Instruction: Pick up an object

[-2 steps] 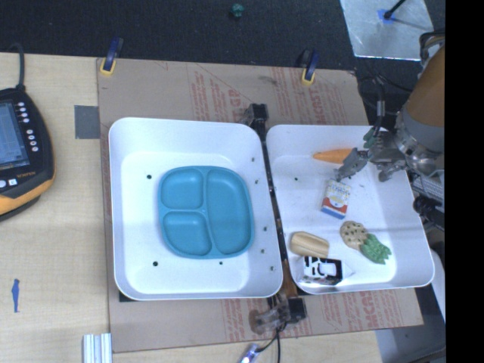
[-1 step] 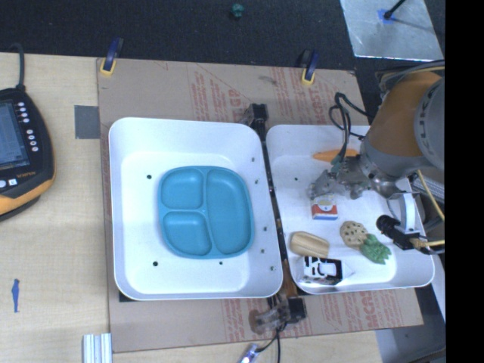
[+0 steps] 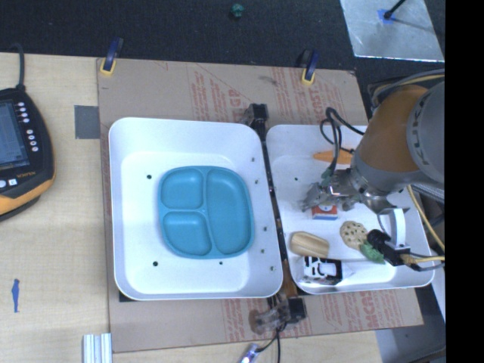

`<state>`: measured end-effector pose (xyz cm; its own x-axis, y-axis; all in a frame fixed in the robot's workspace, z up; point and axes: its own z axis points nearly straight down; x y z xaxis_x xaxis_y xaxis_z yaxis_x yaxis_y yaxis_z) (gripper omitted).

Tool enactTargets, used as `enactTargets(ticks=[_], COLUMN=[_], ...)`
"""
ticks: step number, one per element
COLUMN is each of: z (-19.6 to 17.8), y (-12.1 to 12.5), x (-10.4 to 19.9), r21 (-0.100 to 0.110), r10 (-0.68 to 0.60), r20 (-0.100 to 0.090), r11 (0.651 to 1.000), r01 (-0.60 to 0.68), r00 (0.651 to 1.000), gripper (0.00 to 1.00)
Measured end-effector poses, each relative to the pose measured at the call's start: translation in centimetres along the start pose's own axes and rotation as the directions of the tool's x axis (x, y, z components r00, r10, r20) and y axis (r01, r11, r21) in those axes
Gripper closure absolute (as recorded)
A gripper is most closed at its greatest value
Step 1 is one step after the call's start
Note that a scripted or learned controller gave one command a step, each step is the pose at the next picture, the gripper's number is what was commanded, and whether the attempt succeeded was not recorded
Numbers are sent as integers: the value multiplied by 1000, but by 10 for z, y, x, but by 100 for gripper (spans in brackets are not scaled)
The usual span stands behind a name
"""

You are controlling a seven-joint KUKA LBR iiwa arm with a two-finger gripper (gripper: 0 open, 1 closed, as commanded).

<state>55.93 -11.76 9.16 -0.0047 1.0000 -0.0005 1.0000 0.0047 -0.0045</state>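
Note:
My gripper (image 3: 324, 195) hangs low in the right bin (image 3: 291, 146), reaching in from the right. Directly beneath it, at its near side, lies a small red, white and blue box (image 3: 325, 212); whether the two touch I cannot tell. An orange carrot-shaped piece (image 3: 327, 156) lies just beyond the gripper. A tan bread roll (image 3: 310, 243), a speckled cookie (image 3: 351, 233) and a green piece (image 3: 370, 251) lie nearer the front. A black-and-white object (image 3: 321, 268) sits at the front edge.
The left bin (image 3: 128, 203) holds a blue divided plate (image 3: 205, 210). A pendant with a screen (image 3: 19, 146) rests on the bench at far left. Clamps (image 3: 110, 57) pin the cardboard mat at the back.

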Motion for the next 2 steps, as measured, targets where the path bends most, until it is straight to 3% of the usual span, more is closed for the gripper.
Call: enactTargets(ticks=[1,2], z=[-10,-101], y=[0,8], x=[-1,77], r21=[3,-3], r10=[-1,0], r20=[2,-1], r11=[1000,1000], r01=[1,0], r00=[1000,1000], gripper=[100,100])
